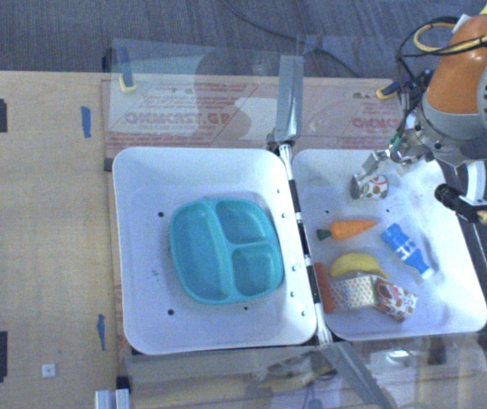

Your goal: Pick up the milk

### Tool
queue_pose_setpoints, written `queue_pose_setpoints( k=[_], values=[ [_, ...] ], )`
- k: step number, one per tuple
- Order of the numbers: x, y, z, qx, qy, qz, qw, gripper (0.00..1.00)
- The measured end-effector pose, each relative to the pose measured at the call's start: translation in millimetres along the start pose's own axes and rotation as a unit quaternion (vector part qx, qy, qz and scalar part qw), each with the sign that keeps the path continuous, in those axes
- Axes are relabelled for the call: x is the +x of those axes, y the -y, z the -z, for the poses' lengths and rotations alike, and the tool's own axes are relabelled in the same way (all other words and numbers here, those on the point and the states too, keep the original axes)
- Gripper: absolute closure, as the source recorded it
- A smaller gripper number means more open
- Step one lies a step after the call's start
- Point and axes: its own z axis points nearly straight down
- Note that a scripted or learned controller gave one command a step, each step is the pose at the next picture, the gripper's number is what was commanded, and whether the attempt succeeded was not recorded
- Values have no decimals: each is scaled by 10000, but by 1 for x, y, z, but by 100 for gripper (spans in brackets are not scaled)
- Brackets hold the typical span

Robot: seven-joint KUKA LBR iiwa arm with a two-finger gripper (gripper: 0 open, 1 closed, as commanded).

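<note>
So the milk carton (371, 183) is sitting in the back part of the right bin (456, 313), a small boxy thing with a folded grey top and a red-and-white patterned side, tilted a bit. My tool (399, 150) is right at its upper right corner, metal and shiny, but I honestly can't tell if the fingers are apart or together from this angle. Just in front of the carton there's a carrot (350, 228), smooth orange cone shape. Then a blue bottle (406, 249) lying on its side, a curved yellow banana (355, 265), and two patterned cardboard boxes (371, 295) near the front. The left bin (141, 177) holds a glossy teal plastic tray (224, 250) with three compartments, rounded corners.
</note>
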Motion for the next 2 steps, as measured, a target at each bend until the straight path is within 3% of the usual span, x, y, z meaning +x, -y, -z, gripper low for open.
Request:
queue_pose_setpoints(
  k=[1, 2],
  values=[
    [5, 15, -56, -8, 4, -334, 9994, 0],
    [-28, 10, -19, 0, 2, -403, 9992, 0]
  ],
)
